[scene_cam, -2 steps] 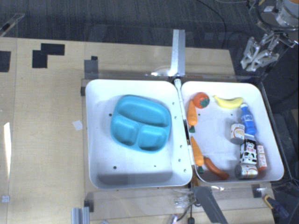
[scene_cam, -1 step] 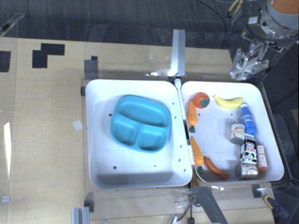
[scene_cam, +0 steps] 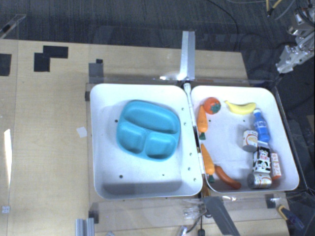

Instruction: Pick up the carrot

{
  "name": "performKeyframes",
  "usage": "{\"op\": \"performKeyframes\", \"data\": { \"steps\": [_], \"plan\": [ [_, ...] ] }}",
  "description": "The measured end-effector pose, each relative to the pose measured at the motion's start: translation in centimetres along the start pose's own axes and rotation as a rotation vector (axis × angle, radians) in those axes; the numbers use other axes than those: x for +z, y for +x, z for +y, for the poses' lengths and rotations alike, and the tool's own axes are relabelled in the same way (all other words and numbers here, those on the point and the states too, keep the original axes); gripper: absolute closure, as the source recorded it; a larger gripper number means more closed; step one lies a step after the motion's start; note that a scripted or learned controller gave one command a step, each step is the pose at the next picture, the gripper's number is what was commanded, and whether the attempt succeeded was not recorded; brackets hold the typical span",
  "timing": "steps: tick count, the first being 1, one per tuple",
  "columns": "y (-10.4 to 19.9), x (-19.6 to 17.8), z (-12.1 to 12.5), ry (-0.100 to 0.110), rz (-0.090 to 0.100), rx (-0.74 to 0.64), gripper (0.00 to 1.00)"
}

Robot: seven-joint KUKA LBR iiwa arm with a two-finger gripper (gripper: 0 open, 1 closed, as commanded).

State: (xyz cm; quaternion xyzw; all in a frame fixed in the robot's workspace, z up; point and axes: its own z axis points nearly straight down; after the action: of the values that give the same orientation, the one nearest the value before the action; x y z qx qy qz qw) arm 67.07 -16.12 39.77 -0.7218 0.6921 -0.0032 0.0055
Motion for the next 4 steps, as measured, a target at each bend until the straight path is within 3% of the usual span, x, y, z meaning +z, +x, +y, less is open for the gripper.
{"op": "performKeyframes", "data": {
  "steps": [2,3,4],
  "plan": [
    [2.2,-3.8,0.1,0.0,0.001,-0.765,1.0],
    [1.7,-3.9,0.0,0.003,0.002,-1.332,1.0],
    [1.5,-5.1,-0.2,0.019,0.007,-1.335,1.0]
  ]
}}
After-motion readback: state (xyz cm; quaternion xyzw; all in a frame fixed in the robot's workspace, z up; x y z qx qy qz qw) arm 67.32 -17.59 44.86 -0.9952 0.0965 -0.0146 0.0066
